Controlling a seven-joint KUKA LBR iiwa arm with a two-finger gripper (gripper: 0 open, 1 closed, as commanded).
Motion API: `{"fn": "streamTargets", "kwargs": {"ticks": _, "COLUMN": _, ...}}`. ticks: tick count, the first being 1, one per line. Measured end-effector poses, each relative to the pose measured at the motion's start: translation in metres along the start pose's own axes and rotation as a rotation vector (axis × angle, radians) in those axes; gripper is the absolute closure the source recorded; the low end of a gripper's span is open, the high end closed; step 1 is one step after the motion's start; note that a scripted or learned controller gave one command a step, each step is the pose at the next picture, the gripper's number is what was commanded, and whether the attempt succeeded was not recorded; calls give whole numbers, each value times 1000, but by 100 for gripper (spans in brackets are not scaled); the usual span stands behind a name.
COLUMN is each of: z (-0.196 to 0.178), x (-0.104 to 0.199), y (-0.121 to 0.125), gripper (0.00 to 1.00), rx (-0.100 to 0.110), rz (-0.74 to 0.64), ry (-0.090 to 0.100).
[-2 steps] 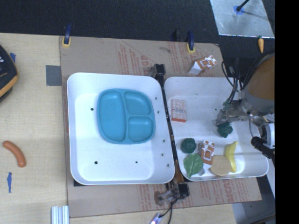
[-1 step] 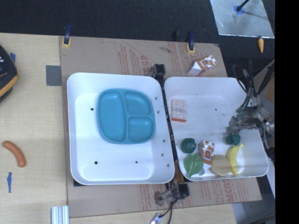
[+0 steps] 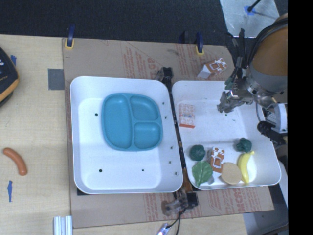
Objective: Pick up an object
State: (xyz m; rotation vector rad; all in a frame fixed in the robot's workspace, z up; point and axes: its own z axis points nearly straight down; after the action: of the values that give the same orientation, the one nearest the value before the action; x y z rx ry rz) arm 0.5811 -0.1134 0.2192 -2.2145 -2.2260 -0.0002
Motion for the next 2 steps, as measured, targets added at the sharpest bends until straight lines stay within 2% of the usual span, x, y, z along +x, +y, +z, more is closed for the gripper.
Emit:
{"fn": "streamTargets", "kwargs": {"ticks": 1, "z": -3, "x": 63, "y": -1, "gripper": 100, "rx": 4, "rz": 0, "ry": -1}}
{"fn": "streamTargets", "kwargs": {"ticks": 2, "z": -18, "x": 108, "y": 17, "gripper": 100, "rx": 2, "rz": 0, "ry": -1}}
